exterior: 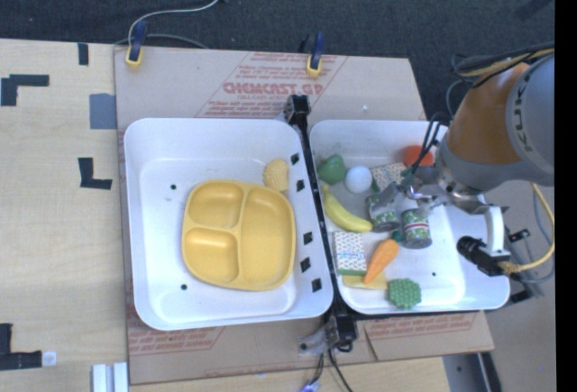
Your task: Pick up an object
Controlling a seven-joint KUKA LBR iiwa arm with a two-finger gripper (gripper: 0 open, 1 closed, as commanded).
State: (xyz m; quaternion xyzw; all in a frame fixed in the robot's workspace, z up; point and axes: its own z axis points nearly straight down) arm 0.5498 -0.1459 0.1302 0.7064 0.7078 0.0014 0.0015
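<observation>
The counter [54, 228] is pale wood with black tape marks, and a cardboard sheet [270, 84] lies on it under both bins, held by two yellow clamps at its far edge

The arm [500, 129], grey with an orange band, comes in from the right and hangs over the right bin [451, 287]; its gripper [407, 201] sits low among the objects near that bin's middle. Whether the jaws are apart or together cannot be told, since the wrist and clutter hide them

The left bin [153, 291] touches the right bin along a black divider. In it lies a yellow tray [239, 235] with three compartments, well to the left of the right bin, and a small yellow lump [276, 172] rests just beyond the tray's far right corner

All the loose objects crowd the right bin's left half. A banana [346, 214] lies aslant just inside its left wall. A green pepper [332, 168] sits beyond the banana, with a white ball [359, 178] just beside it. A small can [416, 228] stands tilted right by the gripper, touching or nearly touching it. A carrot [382, 260] lies near the can, towards the bin's near side, next to a patterned white card [350, 248]. A green knobbly ball [404, 293] rests by the bin's near wall. Something red-orange [416, 154] peeks out by the arm at the bin's far side
</observation>
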